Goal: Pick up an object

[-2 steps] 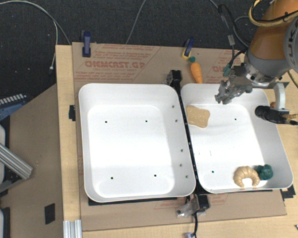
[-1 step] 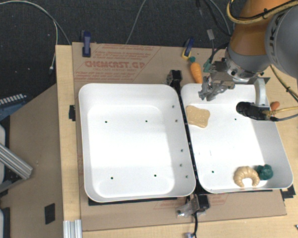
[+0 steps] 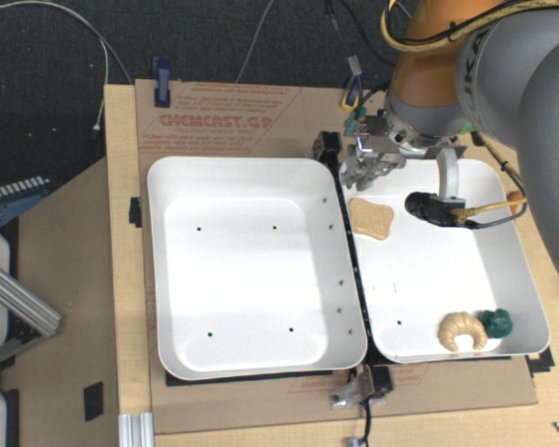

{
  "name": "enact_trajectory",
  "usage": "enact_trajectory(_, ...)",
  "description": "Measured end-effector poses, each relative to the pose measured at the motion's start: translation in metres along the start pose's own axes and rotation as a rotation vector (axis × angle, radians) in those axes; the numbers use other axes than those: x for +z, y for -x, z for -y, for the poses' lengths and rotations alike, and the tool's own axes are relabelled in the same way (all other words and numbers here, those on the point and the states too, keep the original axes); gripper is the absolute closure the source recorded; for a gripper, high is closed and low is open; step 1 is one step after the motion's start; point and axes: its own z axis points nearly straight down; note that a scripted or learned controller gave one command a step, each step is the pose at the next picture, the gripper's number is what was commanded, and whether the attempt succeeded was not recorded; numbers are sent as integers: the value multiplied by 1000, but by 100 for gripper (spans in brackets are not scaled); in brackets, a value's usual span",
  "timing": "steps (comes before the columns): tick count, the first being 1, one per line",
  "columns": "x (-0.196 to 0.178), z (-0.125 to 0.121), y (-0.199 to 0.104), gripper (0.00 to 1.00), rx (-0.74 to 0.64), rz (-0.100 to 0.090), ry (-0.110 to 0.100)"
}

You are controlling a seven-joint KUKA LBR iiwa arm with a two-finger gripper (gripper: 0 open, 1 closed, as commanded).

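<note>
Nearest us, in the near corner of the right bin (image 3: 447, 268), a pale croissant (image 3: 463, 331) lies touching a small green thing (image 3: 495, 322); both sit close to the wall, which could hamper a grasp. Toward the bin's far left corner a tan toast slice (image 3: 370, 220) lies flat and well apart from them, probably the easier target. The gripper (image 3: 361, 170) hangs just beyond the toast, seemingly lining up on it. I cannot tell whether it is open or closed, and I see nothing held.
</note>
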Motion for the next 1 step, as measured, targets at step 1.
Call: enact_trajectory(1, -11, -11, -52, 100, -1, -1, 1)
